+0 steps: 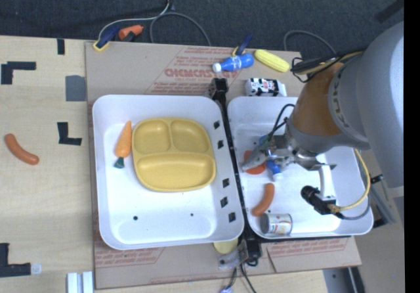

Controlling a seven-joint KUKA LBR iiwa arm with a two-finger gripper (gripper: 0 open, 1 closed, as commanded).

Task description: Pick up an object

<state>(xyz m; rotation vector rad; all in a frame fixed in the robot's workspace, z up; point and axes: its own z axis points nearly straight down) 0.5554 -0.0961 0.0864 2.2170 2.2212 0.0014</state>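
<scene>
Gripper (268, 161) hovers above a smooth, curved sausage (263, 199).

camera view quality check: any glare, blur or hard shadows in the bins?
Camera view: lighting even and soft, shadows faint; the white bins read bright but not blown out; the yellow tray and carrot are fairly sharp; the near arm looks large and soft; small items around the gripper blur together.

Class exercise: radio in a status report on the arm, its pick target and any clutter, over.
Gripper low in right bin, among small toys. Fingers unreadable. Toy sausage and can loose nearby. Nothing seen held.
</scene>
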